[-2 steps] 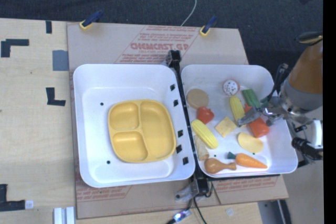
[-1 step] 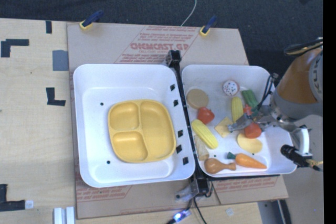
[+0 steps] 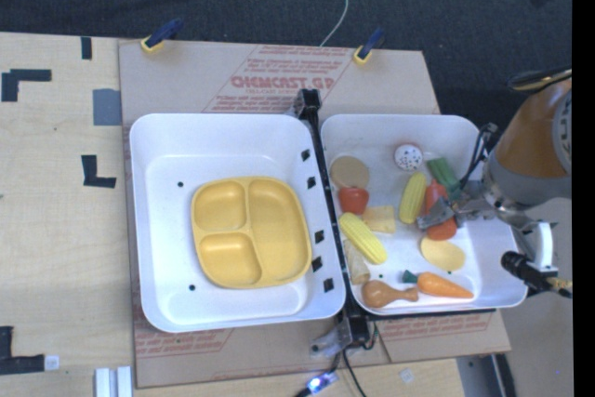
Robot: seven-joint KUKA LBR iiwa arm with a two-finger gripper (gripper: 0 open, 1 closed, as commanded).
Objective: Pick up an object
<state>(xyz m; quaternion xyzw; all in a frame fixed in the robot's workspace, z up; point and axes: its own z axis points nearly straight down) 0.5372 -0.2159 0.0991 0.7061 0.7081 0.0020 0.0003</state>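
Note:
The right bin [image 3: 465,130] holds several toy foods. Among them are a corn cob [image 3: 363,237], a red tomato [image 3: 353,198], a brown disc [image 3: 350,171], a yellow banana-like piece [image 3: 412,197], a white speckled ball [image 3: 407,157], a green piece [image 3: 442,172], a yellow lemon shape [image 3: 443,253], a carrot [image 3: 444,285] and a drumstick [image 3: 389,295]. My gripper [image 3: 435,218] is low in this bin's right part, right over a red-orange piece [image 3: 444,231] and beside a red piece [image 3: 434,194]. The lemon shape lies just below it.
The left bin [image 3: 149,200] holds a yellow divided plate [image 3: 251,231]. The arm [image 3: 530,153] comes in over the right bin's right rim. A black divider with clips [image 3: 316,200] runs between the bins. Cardboard [image 3: 270,79] lies under both bins.

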